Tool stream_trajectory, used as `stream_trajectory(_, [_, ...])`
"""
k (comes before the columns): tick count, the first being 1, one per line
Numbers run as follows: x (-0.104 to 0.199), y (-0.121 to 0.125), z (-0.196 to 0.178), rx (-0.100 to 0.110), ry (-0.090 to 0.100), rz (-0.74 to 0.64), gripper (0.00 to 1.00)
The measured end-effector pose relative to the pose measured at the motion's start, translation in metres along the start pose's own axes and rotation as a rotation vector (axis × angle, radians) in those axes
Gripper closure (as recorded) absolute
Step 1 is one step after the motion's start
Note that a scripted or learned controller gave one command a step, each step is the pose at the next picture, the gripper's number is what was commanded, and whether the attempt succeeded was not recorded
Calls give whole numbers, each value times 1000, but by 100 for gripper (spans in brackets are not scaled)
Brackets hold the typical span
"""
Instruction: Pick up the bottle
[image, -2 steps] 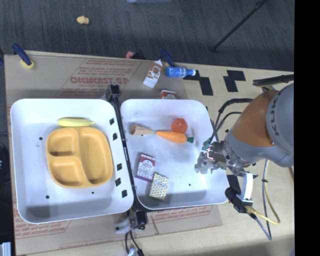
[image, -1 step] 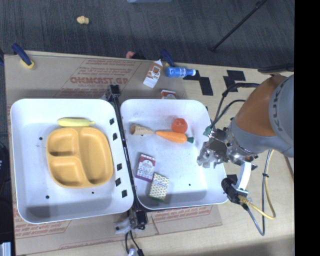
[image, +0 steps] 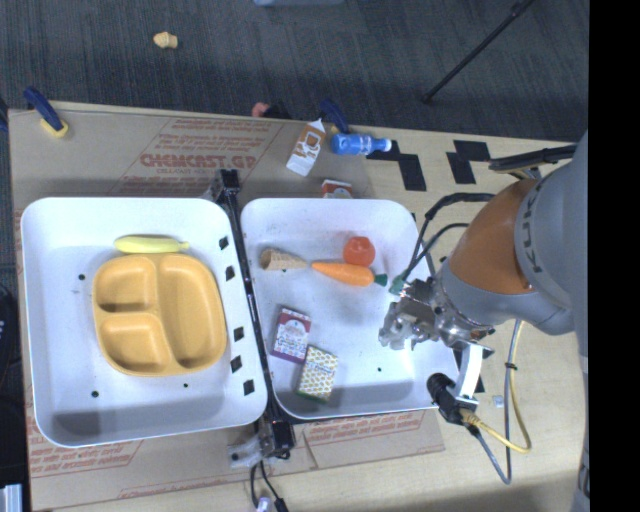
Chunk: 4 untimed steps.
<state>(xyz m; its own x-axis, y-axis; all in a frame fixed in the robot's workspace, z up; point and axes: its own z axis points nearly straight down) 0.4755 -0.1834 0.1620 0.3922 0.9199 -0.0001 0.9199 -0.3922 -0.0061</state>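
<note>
A small blue and white bottle (image: 355, 145) lies on its side on the bench behind the right bin (image: 330, 215), outside both bins. My gripper (image: 403, 325) hangs low over the right side of the right bin, well in front of the bottle and apart from it. Nothing shows in the gripper. The orange band and grey wrist rise to its right.
The right bin holds a carrot (image: 343, 272), a red tomato (image: 359, 250), a tan piece (image: 283, 261), a purple box (image: 292, 335) and a green patterned box (image: 318, 373). A yellow divided plate (image: 160, 310) and a banana (image: 150, 243) lie in the left bin. A small carton (image: 305, 147) lies near the bottle.
</note>
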Motion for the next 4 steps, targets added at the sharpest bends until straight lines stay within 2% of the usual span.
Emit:
stream_trajectory(1, [-6,3,-3,-1,2,538,100])
stream_trajectory(2, [-25,11,9,1,3,960,100])
stream_trajectory(3, [-24,11,-1,8,4,952,100])
stream_trajectory(4, [-24,11,-15,1,3,846,100])
